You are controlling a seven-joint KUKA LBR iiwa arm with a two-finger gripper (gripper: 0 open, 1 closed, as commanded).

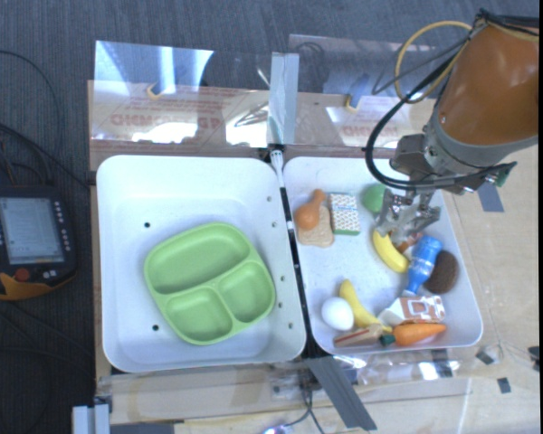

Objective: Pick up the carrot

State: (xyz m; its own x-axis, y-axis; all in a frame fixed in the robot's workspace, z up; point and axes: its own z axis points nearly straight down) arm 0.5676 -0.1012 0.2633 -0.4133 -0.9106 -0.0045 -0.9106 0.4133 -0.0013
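The orange carrot (419,334) lies at the front edge of the right bin (466,319), beside a brown sausage-like piece (362,336) and below a small white and red carton (422,309). My gripper (410,221) hangs over the bin's back right part, well behind the carrot and apart from it. It is just above a yellow banana (389,250) and a blue bottle (423,262). The arm's orange band (489,70) rises to the upper right. Nothing shows held in the gripper.
The right bin also holds a green ball (373,197), a green and white box (345,213), a drumstick (309,210), an egg (338,314), a second banana (355,303) and a brown round thing (444,271). A green divided plate (210,281) lies in the left bin (127,188).
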